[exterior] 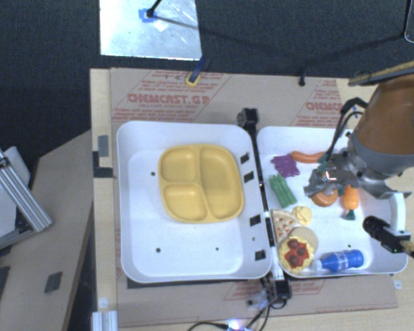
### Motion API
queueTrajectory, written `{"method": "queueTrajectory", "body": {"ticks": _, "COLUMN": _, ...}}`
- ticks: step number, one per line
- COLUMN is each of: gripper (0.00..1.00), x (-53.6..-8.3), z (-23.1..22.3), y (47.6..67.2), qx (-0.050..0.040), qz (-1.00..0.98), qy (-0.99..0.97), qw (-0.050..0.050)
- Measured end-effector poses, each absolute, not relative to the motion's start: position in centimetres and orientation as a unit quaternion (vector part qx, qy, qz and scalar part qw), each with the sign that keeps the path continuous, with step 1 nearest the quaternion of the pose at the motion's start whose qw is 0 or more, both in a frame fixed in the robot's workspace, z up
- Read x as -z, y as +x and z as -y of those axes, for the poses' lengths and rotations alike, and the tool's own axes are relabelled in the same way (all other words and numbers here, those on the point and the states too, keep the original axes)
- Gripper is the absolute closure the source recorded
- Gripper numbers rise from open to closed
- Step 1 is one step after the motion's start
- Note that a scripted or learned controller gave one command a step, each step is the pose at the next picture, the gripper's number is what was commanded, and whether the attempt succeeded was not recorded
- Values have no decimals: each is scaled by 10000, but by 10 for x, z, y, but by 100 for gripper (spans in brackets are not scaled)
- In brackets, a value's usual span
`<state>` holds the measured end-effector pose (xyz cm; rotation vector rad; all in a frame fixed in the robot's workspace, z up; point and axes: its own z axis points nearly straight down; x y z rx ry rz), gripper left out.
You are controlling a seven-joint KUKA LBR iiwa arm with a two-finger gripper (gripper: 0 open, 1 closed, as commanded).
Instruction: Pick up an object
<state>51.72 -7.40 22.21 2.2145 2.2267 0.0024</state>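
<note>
you see the gripper (pixel 324 180) low over a round orange fruit (pixel 323 198) in the right bin (pixel 379 264), finger state untellable, with "chemcast gp" printed on the board (pixel 167 98).

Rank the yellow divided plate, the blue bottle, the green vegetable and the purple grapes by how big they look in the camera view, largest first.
1. yellow divided plate, by far the largest
2. blue bottle
3. green vegetable
4. purple grapes

The bottle and the green vegetable look close in length, so their order is unsure.
</note>
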Motion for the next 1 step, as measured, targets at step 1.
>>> {"method": "queueTrajectory", "body": {"ticks": 1, "gripper": 100, "x": -221, "z": 88, "y": 502, "qx": 0, "qz": -7073, "qy": 7070, "qw": -1}}
